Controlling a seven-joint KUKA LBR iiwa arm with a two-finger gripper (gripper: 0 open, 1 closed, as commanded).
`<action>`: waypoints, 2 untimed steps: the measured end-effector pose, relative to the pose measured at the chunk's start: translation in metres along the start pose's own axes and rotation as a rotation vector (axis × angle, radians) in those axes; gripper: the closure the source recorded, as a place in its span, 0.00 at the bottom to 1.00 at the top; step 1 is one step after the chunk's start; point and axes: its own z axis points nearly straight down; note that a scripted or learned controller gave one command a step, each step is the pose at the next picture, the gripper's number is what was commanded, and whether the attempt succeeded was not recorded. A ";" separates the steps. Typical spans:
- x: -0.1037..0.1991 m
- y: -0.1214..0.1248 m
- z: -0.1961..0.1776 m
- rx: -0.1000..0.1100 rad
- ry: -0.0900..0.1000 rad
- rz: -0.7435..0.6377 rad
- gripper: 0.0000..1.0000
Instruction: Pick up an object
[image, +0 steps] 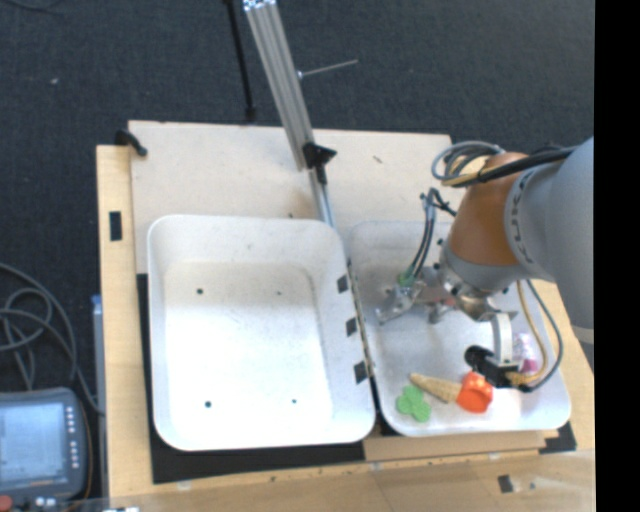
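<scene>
Two white bins (165, 250) lie below me; my gripper (415, 300) hangs over the right bin, finger state indiscernible, with green (412, 403), tan (432, 386) and orange objects (475, 393) near its front edge.

robot lab: bench (250, 160), bins (250, 330)

A pale wooden bench (250, 170) stands on dark carpet (100, 60), cables (25, 310) trailing at left.

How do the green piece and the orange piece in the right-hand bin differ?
The green piece looks flat and lobed; the orange piece looks chunkier and blockier. The green piece lies nearer the bin divider, the orange piece farther right, by the black cable. Both rest near the right bin's front rim.
</scene>
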 end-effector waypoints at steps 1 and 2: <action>0.000 0.002 -0.014 -0.009 0.002 0.007 1.00; -0.007 0.012 -0.072 -0.011 0.001 -0.001 1.00</action>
